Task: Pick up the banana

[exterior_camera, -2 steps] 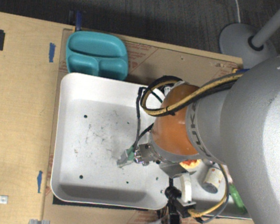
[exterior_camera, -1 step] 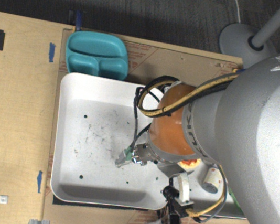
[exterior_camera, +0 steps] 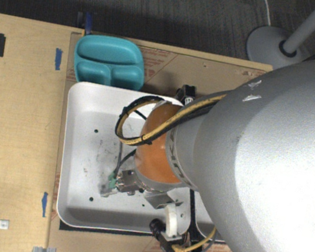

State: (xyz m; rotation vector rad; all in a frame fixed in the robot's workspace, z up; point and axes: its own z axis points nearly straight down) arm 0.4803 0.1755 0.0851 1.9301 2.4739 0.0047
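Low, the tool [exterior_camera: 113, 184] hangs inside the white bin [exterior_camera: 77, 139].

You look down from one fixed camera above the bench [exterior_camera: 13, 128], tilted, close over a white bin [exterior_camera: 83, 140]; the arm [exterior_camera: 258, 169] enters from the right.

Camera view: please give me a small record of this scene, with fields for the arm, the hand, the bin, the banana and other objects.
arm: grey arm with orange band, reaching from the right over the bin
hand: hand low over the bin floor, near the front wall
bin: white bin, floor scuffed with dark marks
banana: cannot be located; the arm covers much of the bin
other objects: teal divided tray behind the bin; yellow and black cables looped along the wrist
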